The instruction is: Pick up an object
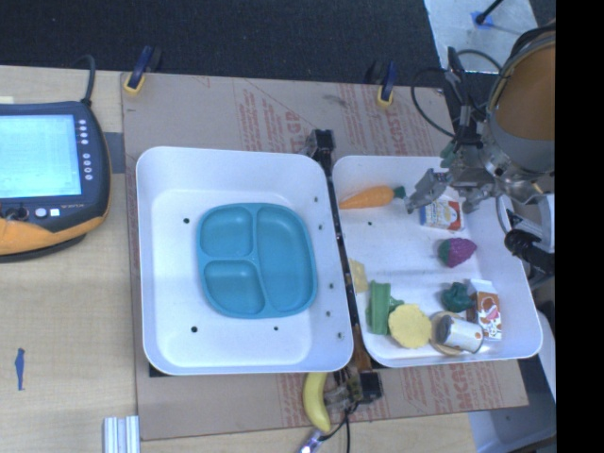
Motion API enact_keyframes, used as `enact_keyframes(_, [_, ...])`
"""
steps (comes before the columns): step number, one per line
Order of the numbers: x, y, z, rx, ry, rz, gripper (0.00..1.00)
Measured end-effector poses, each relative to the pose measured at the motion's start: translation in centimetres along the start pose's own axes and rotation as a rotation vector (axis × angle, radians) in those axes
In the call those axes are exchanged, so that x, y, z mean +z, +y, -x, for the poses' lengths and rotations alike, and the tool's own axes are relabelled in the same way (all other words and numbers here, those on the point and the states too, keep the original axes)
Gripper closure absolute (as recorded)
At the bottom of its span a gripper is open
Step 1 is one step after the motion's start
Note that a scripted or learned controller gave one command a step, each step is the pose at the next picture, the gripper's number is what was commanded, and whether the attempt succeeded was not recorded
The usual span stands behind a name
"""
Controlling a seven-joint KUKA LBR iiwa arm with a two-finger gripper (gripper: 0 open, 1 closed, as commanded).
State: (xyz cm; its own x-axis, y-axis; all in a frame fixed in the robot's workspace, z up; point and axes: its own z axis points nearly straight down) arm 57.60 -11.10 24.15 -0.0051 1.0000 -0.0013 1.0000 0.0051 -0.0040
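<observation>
- Bench: pale wood, with a brown cardboard sheet laid over it under both bins; two clamps at the sheet's far edge.
- Left bin: shallow, white, holding a blue divided plate with three compartments, lying flat near the bin's middle.
- Right bin: white, touching the left bin along their shared edge, cluttered with small items.
- Arm: grey with orange band, entering from the right, over the far right corner of the right bin.
- Teach pendant: screen lit, orange underside, on the bench well left of the bins.
- Gripper: low over the far part of the right bin, directly above a small white carton; whether its jaws are wide or narrow, cannot tell, and nothing visibly sits between them.
- Banana: on the cardboard just outside the near edge, between the bins.
- Carrot: far left of right bin, lying flat.
- Small white carton: red and blue print, just beside the gripper's tip.
- Yellow round piece, green block: near edge, touching each other.
- Purple fruit: mid-right, alone.
- Dark green item, white cup on its side, red-and-white packet: clustered in near right corner.
</observation>
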Motion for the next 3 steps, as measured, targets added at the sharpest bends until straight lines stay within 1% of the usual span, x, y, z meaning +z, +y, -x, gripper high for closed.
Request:
enact_keyframes(1, [7.5,-0.7,6.4,0.001,-0.001,-0.002,0.0])
enact_keyframes(2, [15.1,-5.8,10.1,0.001,0.001,-0.001,0.0])
enact_keyframes(3, [15.0,-0.9,10.1,-0.001,0.0,0.001,0.0])
